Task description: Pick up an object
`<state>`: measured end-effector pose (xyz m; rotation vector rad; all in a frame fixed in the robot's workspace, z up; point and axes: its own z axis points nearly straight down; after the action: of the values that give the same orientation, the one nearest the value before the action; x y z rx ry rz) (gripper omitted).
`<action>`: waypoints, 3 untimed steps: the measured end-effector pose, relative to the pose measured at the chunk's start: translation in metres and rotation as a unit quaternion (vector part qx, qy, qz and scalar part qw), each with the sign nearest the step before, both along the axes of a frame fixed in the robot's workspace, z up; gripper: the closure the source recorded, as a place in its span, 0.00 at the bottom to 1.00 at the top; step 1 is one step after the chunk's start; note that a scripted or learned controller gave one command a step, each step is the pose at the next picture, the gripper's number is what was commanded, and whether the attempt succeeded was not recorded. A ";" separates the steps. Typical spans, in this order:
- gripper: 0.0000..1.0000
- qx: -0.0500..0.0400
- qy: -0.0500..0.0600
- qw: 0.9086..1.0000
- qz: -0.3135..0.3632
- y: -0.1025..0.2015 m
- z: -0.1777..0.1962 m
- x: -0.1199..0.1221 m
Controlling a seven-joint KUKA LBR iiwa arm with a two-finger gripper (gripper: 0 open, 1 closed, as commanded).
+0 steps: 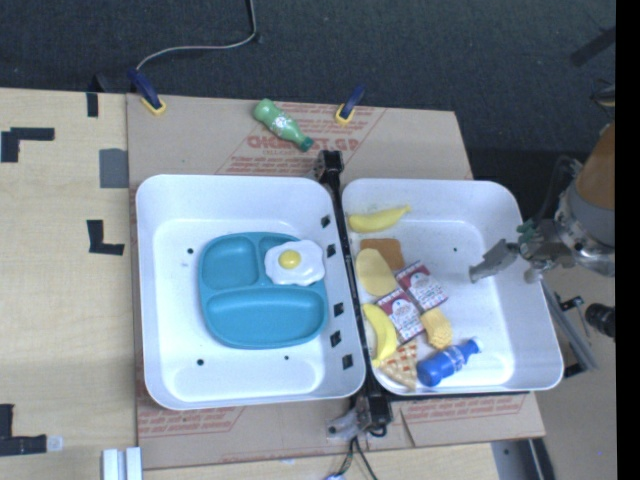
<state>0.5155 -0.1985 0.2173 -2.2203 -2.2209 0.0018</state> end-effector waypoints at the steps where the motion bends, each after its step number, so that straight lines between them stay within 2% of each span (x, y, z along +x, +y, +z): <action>1: 0.00 0.000 -0.003 1.000 0.000 0.046 -0.128 -0.030; 2: 0.00 0.000 -0.006 1.000 0.000 0.095 -0.129 0.031; 3: 0.00 -0.001 -0.001 1.000 0.001 0.102 -0.096 0.109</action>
<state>0.6240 -0.0961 0.1217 -2.2199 -2.2240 0.0011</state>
